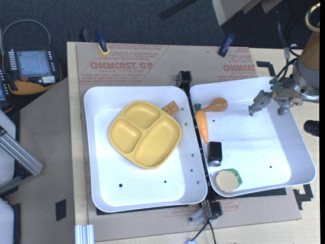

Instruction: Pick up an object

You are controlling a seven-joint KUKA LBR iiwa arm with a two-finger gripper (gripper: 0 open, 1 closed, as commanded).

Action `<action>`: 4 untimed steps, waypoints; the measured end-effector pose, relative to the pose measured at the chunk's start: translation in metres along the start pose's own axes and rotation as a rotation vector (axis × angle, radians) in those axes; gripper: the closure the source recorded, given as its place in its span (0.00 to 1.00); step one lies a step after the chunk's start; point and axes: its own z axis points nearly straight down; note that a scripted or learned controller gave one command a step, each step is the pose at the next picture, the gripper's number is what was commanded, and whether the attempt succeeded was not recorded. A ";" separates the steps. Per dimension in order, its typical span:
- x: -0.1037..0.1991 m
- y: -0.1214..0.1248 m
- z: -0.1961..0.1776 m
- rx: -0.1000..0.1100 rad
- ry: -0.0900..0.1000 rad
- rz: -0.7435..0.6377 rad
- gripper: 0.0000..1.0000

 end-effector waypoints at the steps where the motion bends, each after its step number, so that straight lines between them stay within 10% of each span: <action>1: 0.000 0.002 -0.006 -0.011 -0.002 -0.003 0.00; 4: -0.010 0.009 0.148 -0.015 -0.005 -0.001 0.00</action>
